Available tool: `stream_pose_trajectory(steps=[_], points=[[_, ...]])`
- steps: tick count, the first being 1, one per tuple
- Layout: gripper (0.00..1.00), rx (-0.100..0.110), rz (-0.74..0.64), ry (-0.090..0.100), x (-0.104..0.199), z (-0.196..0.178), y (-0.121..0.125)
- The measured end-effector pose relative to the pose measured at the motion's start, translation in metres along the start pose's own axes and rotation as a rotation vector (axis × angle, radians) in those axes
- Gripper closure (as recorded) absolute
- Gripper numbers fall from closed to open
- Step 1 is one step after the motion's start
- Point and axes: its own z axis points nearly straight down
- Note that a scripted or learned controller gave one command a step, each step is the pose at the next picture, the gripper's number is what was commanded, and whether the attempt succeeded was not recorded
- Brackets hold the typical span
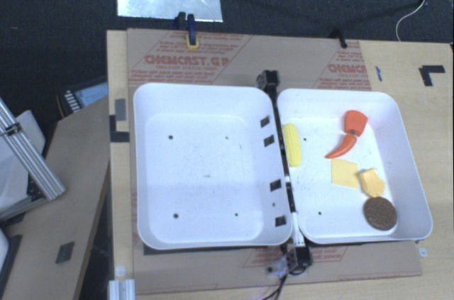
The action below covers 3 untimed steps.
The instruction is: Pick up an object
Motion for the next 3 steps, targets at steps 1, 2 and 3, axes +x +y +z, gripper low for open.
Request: stream_pose_trajectory(steps=[1, 2, 3], points=[[1.0, -0.001, 0.0, 0.0, 0.0, -0.0246, 0.0], [1.0, 0.002, -0.001, 0.0, 0.0001, -0.0231, 0.0001], [1.0, 0.002, -0.001, 0.0, 0.0, -0.0231, 0.0001]])
